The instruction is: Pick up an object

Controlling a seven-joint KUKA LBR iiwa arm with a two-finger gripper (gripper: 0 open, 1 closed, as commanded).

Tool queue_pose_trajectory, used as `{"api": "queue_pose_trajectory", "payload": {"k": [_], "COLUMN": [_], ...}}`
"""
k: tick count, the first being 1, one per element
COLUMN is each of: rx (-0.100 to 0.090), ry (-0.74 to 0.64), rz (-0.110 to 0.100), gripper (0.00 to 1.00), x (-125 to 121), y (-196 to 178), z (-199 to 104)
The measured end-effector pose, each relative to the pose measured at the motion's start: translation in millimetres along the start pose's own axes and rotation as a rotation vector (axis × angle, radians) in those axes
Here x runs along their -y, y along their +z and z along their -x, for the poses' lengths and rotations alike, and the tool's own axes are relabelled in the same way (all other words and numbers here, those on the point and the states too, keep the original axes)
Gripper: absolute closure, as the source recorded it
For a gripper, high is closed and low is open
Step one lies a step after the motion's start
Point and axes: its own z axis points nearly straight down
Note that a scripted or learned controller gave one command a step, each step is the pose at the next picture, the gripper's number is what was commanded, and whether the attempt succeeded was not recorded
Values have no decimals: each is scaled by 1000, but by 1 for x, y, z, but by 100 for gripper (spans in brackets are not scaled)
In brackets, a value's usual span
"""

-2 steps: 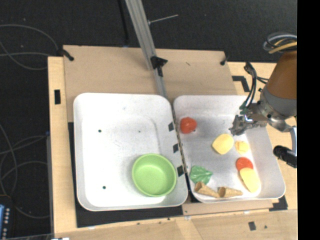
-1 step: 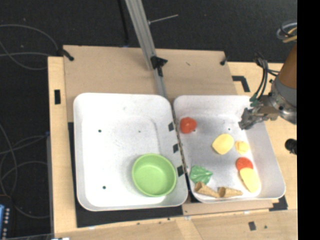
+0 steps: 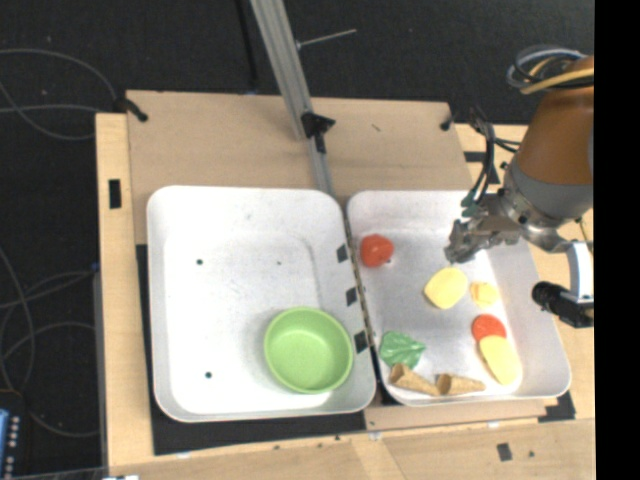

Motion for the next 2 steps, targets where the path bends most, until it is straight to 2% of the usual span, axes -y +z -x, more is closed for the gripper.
{"api": "queue_pose_trajectory", "payload": {"k": [1, 2], "rx": [-1, -1], "ry": [0, -1], "rz": [-1, -1], "gripper": [100, 100], "x": [14, 15], "y": [2, 12], "z": [-58, -108]}}
